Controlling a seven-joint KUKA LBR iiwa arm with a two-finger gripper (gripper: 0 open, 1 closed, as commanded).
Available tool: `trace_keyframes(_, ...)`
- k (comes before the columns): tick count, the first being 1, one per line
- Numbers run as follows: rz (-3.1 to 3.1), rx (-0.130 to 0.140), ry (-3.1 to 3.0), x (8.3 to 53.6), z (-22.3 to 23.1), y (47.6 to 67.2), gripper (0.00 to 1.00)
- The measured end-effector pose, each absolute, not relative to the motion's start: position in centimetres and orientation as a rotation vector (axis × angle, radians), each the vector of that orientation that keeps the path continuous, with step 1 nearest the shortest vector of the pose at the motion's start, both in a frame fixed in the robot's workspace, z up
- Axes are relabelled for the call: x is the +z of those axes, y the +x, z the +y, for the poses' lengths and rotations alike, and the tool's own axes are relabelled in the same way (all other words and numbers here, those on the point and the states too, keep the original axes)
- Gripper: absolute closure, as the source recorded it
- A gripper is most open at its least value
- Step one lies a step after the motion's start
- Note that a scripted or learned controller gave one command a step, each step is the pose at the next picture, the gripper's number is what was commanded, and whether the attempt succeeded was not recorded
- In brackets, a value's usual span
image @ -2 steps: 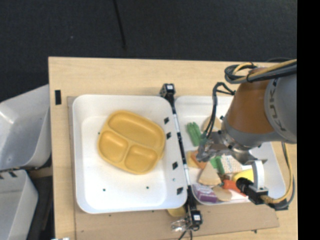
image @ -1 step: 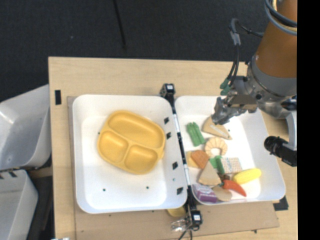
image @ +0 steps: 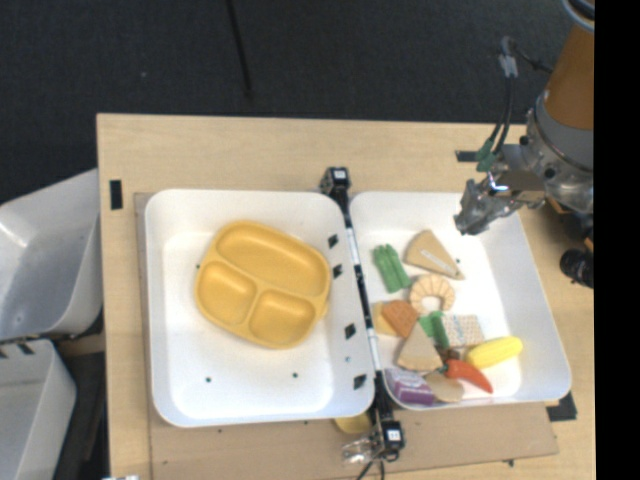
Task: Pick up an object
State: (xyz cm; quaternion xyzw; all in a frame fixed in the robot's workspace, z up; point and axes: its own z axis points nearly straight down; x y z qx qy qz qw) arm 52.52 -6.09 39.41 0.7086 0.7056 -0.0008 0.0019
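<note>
From the camera view, the gripper (image: 478,213) hangs over the far right part of the right bin (image: 535,298), carried in from the right by the grey arm (image: 560,158) with its orange band; whether the gripper is spread or closed I cannot tell, as it reads only as a dark grey lump from this angle; nothing can be seen caught in it.

The nearest candidate is the tan wedge (image: 432,254), lying in the bin just toward the near-left of the gripper; its long axis runs slantwise, from its point at the far left down to its broad end at the near right; it lies apart from the gripper, with bare white floor between them.

The right bin holds everything loose: a green stick (image: 389,267) left of the wedge, running roughly far to near; a ring-shaped pastry (image: 433,293) just below the wedge; a brown piece (image: 399,317) beside it; a pale cracker (image: 462,329); a yellow piece (image: 495,351) and an orange-red carrot-like piece (image: 467,372) at the near right; a purple item (image: 408,388) at the near edge; most of these crowd together and touch.

The left bin (image: 170,368) holds a yellow divided tray (image: 263,283), lying tilted on the floor; its three compartments hold nothing.

I judge a short descent toward the near-left would bring the gripper onto the wedge, which sits clear of the cluster.
</note>
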Motion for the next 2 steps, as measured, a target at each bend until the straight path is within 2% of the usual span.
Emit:
trace_keyframes(1,2.218,-0.015,2.232,24.3,-13.6,57.0,1.0)
trace_keyframes(2,2.218,-0.003,2.221,19.0,-15.8,61.2,1.0)
